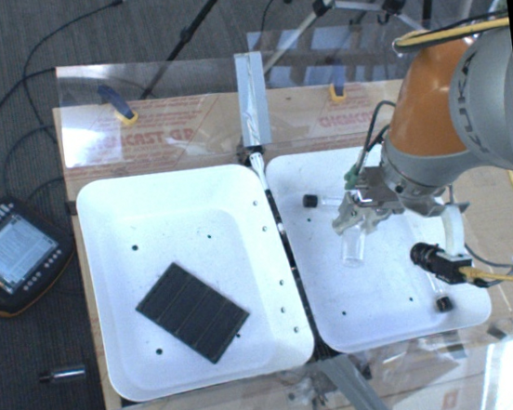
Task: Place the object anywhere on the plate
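The gripper [355,229] hangs over the right bin [333,325], its fingers pointing down-left from the grey wrist under the orange band; whether they are parted or closed cannot be told. A small black object [310,201] lies just left of it. The dark ribbed plate [193,312] rests tilted in the left bin [107,205].

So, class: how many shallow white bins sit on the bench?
2: the left bin holds a dark ridged plate; the right bin lies under the gripper.
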`<state>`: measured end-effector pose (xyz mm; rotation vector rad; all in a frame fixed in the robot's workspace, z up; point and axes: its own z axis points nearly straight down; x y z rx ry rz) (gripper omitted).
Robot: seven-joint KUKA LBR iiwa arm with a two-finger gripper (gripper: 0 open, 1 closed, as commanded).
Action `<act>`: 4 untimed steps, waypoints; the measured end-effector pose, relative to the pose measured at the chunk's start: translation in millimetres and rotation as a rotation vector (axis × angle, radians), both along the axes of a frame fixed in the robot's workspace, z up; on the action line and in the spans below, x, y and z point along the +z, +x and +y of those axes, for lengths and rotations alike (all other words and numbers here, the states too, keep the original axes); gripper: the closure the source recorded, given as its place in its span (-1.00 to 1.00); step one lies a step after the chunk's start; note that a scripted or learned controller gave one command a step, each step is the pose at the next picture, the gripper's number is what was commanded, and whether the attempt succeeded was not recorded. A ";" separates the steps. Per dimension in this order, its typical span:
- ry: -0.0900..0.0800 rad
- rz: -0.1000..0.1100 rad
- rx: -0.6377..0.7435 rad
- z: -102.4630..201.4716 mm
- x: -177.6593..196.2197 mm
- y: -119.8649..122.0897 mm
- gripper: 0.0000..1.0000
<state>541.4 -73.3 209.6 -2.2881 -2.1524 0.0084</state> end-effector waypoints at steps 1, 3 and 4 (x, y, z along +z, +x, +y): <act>0.002 0.002 0.023 65.5 -28.0 23.3 1.00; 0.000 -0.001 0.288 237.9 3.0 107.8 1.00; 0.003 0.001 0.430 298.2 6.0 12.6 1.00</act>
